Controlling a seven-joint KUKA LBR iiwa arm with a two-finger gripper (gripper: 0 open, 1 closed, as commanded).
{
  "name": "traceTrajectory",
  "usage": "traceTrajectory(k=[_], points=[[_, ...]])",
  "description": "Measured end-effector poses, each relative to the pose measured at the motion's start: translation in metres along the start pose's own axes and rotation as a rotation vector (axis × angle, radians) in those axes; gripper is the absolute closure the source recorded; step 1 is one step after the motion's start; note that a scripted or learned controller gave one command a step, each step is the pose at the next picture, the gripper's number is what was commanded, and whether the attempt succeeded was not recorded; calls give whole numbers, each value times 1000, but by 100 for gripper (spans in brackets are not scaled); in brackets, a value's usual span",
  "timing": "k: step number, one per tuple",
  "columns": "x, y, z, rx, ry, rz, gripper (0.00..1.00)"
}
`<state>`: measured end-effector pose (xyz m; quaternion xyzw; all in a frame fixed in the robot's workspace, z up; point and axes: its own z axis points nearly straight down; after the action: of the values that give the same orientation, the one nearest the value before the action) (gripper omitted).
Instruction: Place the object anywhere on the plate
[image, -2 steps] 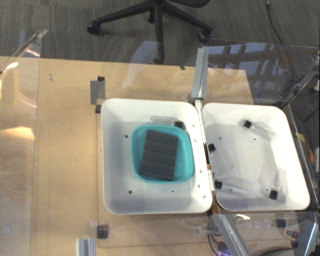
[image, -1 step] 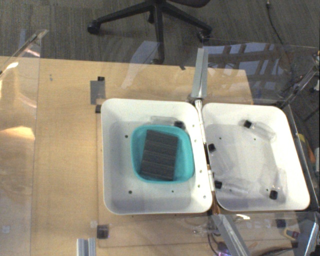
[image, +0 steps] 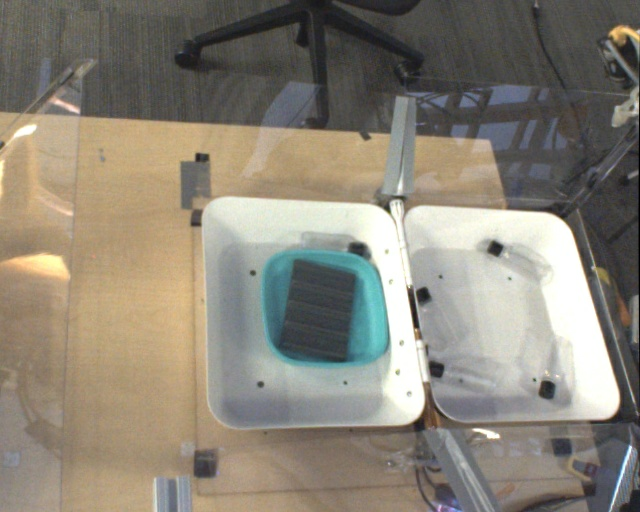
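Observation:
A dark grey ribbed rectangular block (image: 319, 309) lies flat on the teal plate (image: 374, 318), slightly tilted, covering most of the plate's middle. The plate sits in the left white bin (image: 232, 340), toward its right side.
The right white bin (image: 560, 330) holds a few small black pieces near its corners and some clear plastic. A metal post (image: 400, 150) stands behind the seam between the bins. An office chair base (image: 310, 40) is on the floor beyond the bench.

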<state>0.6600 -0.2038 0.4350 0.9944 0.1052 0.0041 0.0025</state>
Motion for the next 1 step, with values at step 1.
traceTrajectory(k=[1], points=[[3, 0, -1, -1, 2, -1, 0]])
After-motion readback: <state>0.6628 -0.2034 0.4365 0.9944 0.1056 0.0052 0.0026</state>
